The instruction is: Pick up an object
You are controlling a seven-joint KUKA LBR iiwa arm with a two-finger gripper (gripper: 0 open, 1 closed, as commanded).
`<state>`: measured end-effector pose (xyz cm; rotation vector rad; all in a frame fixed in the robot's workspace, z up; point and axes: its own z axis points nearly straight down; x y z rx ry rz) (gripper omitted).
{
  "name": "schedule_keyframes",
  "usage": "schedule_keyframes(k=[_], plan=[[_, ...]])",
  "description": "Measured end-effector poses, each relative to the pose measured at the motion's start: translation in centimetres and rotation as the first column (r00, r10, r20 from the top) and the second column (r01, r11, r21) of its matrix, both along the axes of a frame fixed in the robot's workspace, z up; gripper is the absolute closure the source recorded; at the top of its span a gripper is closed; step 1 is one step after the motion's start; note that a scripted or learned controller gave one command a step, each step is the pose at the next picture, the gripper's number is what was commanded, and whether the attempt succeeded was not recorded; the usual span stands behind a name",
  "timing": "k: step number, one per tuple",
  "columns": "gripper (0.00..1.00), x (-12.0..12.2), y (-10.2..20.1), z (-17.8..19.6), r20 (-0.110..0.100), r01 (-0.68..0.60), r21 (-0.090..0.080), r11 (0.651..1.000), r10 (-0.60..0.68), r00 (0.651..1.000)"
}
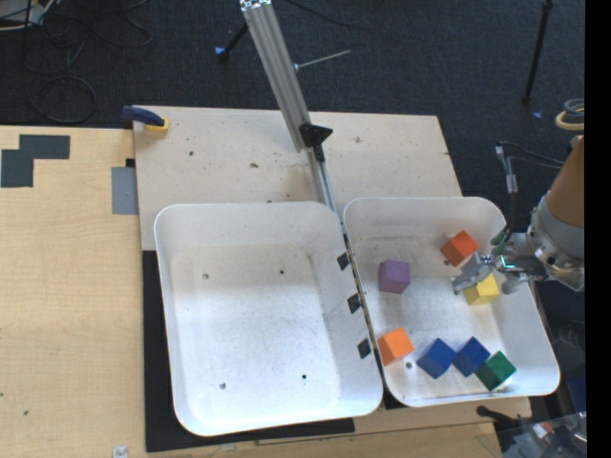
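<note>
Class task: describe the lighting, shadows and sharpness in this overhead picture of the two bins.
Camera view: even, soft light; the two shallow white bins look bright, the right one nearly washed out; the small purple cube casts only a faint shadow; the dark floor stays underexposed; the end effector by the small yellow cube looks slightly soft.

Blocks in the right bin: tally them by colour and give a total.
Orange: 2, orange block near the far wall, orange block by the divider
Blue: 2, blue block, blue block
Purple: 1, purple block
Yellow: 1, yellow block
Green: 1, green block
Total: 7
</note>
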<state>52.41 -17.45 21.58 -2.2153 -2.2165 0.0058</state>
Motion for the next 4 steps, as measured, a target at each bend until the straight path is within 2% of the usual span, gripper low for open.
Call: schedule_keyframes(k=[1, 2, 3, 4], plan=[[0.00, 0.1, -0.1, 0.2, 0.005, 0.002, -0.001, 1.000, -0.002, 1.000], [0.00, 0.3, 0.6, -6.0, -0.001, 0.000, 0.000, 1.000, 0.000, 1.000], [0.00, -0.4, 1.1, -10.6, -0.001, 0.002, 0.000, 1.000, -0.002, 1.000], [0.00, -0.3, 1.1, -12.4, 0.006, 0.003, -0.001, 1.000, -0.003, 1.000]])
